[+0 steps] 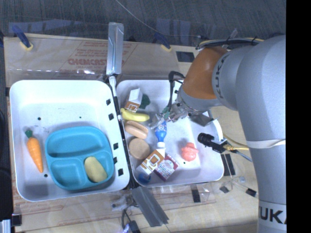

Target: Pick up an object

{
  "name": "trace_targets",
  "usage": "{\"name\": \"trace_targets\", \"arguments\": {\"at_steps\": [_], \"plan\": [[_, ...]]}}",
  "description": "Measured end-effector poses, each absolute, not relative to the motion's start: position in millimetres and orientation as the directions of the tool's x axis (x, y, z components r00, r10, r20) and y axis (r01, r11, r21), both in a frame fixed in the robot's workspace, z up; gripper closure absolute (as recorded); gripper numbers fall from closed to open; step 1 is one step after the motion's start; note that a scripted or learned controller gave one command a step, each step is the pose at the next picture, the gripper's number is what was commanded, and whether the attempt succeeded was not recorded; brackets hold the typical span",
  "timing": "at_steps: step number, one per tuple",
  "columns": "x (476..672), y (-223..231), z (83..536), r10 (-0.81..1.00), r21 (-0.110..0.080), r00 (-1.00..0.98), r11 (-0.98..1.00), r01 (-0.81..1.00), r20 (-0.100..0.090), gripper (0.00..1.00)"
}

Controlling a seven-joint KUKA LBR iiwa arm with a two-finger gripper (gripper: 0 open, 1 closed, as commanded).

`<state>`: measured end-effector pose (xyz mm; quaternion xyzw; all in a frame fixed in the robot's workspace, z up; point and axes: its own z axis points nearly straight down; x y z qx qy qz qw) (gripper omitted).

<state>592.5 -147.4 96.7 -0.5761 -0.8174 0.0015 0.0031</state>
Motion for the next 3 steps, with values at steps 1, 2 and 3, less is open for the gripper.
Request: {"name": "trace_targets", "arguments": {"at_steps": [1,2,3], "plan": [[592.4,-148,97,0.942,-0.006,-0.336,0.336,0.942,0.003,0.00],[593.1,-147,103,0.940,-0.009,-0.341,0.341,0.940,0.004,1.00],[550.9,-57,197,0.886,0.000,-0.463,0.463,0.886,0.002,1.00]]}}
